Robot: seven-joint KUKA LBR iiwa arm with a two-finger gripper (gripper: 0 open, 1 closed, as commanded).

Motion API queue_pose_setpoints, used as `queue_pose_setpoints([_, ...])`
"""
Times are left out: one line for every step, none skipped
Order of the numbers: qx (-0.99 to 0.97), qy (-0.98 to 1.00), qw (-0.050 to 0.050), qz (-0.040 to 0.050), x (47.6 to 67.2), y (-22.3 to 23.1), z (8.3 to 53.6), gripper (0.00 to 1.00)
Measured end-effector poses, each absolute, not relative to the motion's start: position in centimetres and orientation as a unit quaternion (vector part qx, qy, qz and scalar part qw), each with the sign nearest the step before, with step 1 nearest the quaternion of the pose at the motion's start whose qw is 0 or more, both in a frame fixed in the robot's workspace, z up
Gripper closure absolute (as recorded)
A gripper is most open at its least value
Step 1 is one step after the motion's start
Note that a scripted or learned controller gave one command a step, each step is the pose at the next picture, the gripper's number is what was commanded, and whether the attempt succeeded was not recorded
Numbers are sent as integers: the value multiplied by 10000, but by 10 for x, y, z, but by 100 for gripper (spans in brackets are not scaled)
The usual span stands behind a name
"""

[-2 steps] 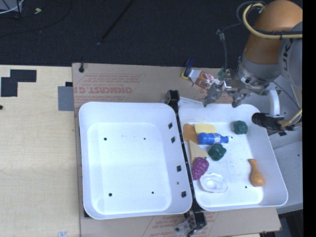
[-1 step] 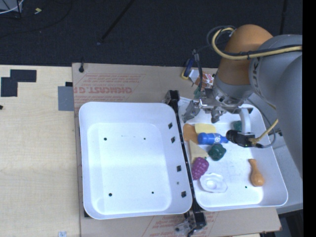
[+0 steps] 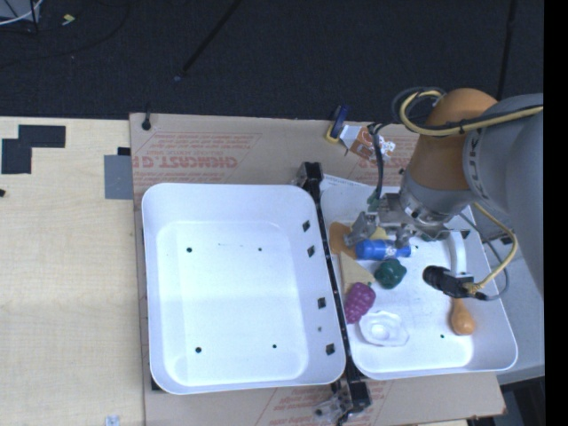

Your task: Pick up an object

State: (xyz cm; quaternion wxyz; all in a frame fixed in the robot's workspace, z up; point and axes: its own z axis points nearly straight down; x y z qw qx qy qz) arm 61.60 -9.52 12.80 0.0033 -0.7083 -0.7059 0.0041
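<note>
A pale wooden tabletop point(image 3: 62, 264) seen from above carries a brown cardboard sheet point(image 3: 222, 149). Red lettering is printed on the sheet, upside down from this angle and too blurred to read with certainty.

Two shallow white bins sit side by side on the sheet, touching along a black clip strip: the left bin point(image 3: 147, 238) and the right bin point(image 3: 426, 349). One grey robot arm point(image 3: 501, 158) with an orange band reaches in from the right, over the right bin's far half.

The end effector point(image 3: 383, 233) hangs low in the right bin, near its far left corner. Whether it is wide or narrow cannot be told from here.

Six small things can be counted, all in the right bin:
- One blue object point(image 3: 380, 250) lies directly under the end effector, seemingly touching it.
- One dark green object point(image 3: 390, 274) sits just beside the blue one, on the near side.
- One magenta, knobbly object point(image 3: 358, 302) lies nearer still, against the bin's left wall.
- One white object point(image 3: 383, 330) lies just beside the magenta one.
- One orange object point(image 3: 461, 318) sits well apart, toward the right wall.
- One yellow-orange piece point(image 3: 340, 236) lies just left of the end effector.
</note>
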Motion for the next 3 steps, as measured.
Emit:
queue_pose_setpoints([-7086, -7056, -32, -40, 533, -107, 92, 0])
queue_pose_setpoints([-7101, -7041, -39, -51, 537, -109, 105, 100])
queue_pose_setpoints([-7047, -7095, -24, -33, 564, -53, 207, 100])
